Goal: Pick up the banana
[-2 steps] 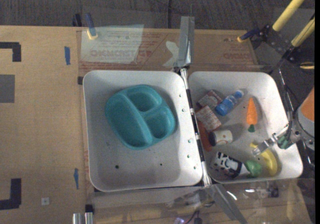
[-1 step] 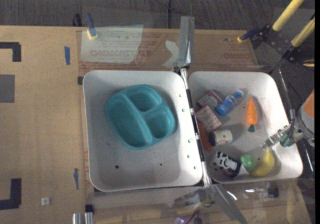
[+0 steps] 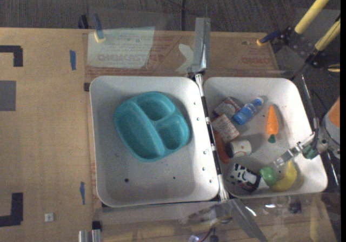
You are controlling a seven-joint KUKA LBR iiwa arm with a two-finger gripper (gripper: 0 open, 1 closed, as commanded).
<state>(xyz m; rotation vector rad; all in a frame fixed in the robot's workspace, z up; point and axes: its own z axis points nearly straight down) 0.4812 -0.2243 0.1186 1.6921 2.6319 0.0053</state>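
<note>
Banana lies in the near right corner of your right bin, beside a green fruit. Your tool sits just above it, close or touching; you cannot tell its state, and no labels are readable.

Two white bins, one teal divided plate, one banana, one carrot, one bottle.
</note>
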